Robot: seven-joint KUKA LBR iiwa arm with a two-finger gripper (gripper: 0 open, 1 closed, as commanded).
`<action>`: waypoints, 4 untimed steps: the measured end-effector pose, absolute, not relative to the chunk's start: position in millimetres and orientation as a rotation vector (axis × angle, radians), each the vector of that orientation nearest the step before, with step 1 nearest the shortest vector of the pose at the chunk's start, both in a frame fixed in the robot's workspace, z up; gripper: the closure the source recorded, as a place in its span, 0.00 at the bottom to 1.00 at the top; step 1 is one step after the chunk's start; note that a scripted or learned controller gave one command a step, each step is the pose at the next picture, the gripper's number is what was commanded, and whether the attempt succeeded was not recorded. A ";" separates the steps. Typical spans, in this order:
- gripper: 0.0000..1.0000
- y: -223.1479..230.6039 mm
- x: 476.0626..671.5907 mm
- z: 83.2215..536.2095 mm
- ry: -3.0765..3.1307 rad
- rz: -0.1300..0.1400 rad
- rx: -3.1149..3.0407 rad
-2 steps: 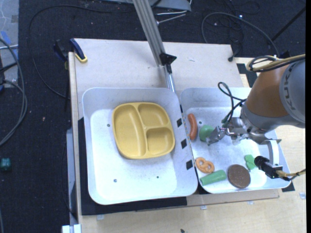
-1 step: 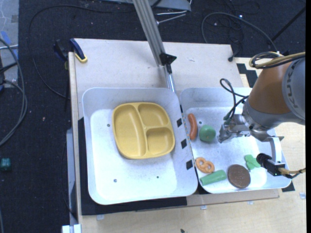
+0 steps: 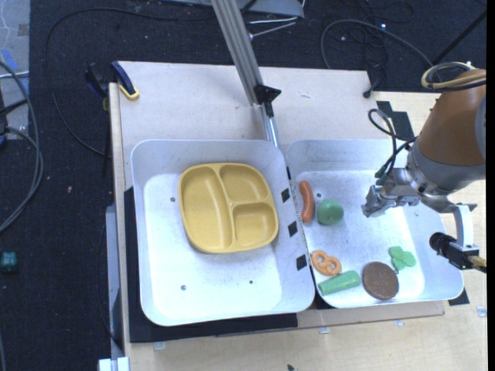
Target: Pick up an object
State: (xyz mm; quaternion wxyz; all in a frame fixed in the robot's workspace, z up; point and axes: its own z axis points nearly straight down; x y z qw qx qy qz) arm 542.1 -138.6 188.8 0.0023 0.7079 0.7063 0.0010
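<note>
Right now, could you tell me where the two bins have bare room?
Left white bin: bare floor in front of the yellow divided plate. Right white bin: bare middle, between green ball and brown disc; crowded along its front and left edges.

So the table (image 3: 201,91) is a pale tan slab sitting over dark carpet (image 3: 62,22), and there are black cables (image 3: 54,107) looping all over that floor on the left and up top. A grey metal pole (image 3: 236,33) slants down from the top edge and ends at a black clamp (image 3: 267,95) right where the two bins meet. Over at the table's back-left corner there's a blue-and-yellow clamp (image 3: 124,81) gripping the edge. Little black tabs (image 3: 292,226) run down the seam between the bins. A small teal thing (image 3: 8,261) sits at the far-left edge, can't tell what it is.
</note>
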 end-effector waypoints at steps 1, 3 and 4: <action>1.00 -138.7 543.5 235.1 2.220 0.004 2.215; 1.00 -26.8 561.0 239.1 2.231 0.003 2.212; 1.00 28.2 560.1 246.5 2.232 0.002 2.211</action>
